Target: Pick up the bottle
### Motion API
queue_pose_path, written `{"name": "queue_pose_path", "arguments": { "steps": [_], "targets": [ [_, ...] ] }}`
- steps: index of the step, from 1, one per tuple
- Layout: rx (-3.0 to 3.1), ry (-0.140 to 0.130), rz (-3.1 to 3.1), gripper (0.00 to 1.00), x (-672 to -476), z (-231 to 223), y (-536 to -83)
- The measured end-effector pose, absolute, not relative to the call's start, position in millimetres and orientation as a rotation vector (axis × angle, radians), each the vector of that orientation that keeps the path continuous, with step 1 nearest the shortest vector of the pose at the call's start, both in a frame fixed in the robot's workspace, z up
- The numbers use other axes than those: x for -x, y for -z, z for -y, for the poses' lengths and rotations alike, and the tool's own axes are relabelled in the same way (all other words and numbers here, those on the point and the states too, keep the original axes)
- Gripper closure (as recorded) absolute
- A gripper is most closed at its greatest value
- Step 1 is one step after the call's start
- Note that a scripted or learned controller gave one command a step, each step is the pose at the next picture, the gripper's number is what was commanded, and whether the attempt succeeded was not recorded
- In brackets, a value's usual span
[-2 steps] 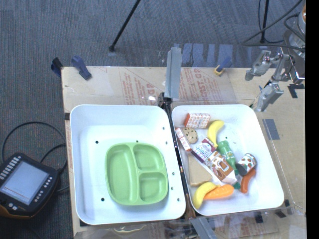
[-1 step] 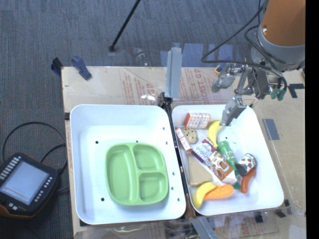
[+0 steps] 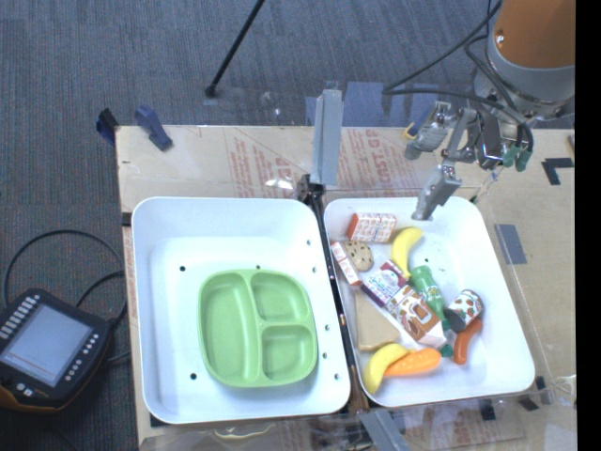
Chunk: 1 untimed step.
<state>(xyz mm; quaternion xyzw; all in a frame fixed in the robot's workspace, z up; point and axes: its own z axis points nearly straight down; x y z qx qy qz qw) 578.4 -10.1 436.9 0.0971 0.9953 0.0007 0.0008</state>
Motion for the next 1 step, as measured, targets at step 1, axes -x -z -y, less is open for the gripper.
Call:
{"name": "queue_pose_path", "arguments": {
  "steps": [1],
  "targets": [
    [-0.4,-0.002,-3.116,0.0,-589.9,19.8,-425.2]
  ]
}}
